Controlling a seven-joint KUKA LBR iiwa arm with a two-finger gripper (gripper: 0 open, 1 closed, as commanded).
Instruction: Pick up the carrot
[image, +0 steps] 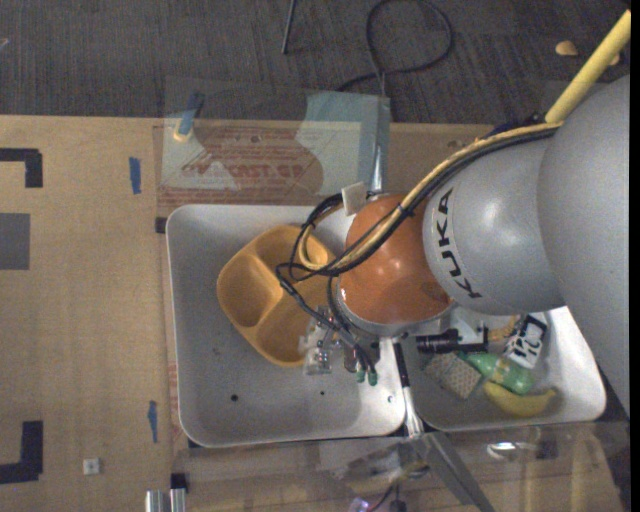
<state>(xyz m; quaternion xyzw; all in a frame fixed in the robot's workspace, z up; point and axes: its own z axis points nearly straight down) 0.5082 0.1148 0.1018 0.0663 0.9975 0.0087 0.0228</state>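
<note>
We look down on a tabletop (80, 300) of pale wood carrying two shallow white bins side by side. The grey arm (540, 210) reaches in from the right, and its orange band (385, 260) hangs over the inner edge of the left bin (200, 330). Below that band the jaws (340, 352) point down into the left bin, near its lower right corner and just beside a yellow divided dish (255, 295). We cannot tell how the jaws stand — the wrist and its cables cover them too much.

The yellow dish lies in the middle of the left bin, partly hidden under the orange band. Black cables (310, 240) loop across it.

The right bin (585, 400) holds a yellow banana (520, 400) near its lower edge, a green bottle (500, 370) just above the banana, a speckled sponge-like block (452, 375) to their left and a white-and-black package (530, 340) — all close together, half under the arm.

We cannot make out a carrot anywhere among these things.

A clear plastic sheet (270, 150) lies on the tabletop above the left bin.
</note>
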